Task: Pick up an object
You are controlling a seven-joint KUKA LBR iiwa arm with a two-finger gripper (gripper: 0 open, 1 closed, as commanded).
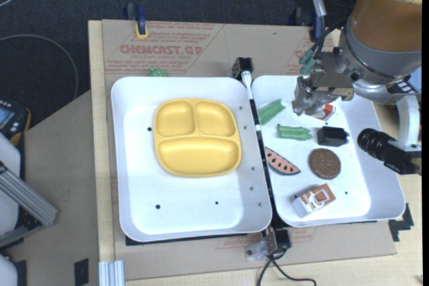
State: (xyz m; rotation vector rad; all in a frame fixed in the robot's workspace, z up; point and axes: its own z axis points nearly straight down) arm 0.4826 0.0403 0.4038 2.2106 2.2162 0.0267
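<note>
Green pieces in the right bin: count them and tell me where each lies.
2. One green piece lies tilted near the bin's left wall; the other green piece lies flat just right of it, below the pincer. The pincer may hide more.

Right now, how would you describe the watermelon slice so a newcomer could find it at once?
Look in the right white bin, along its left wall beside the divider. The watermelon slice lies flat there, below the two green pieces and left of the round brown disc. It alone is a pinkish-red wedge with dark seeds.
</note>
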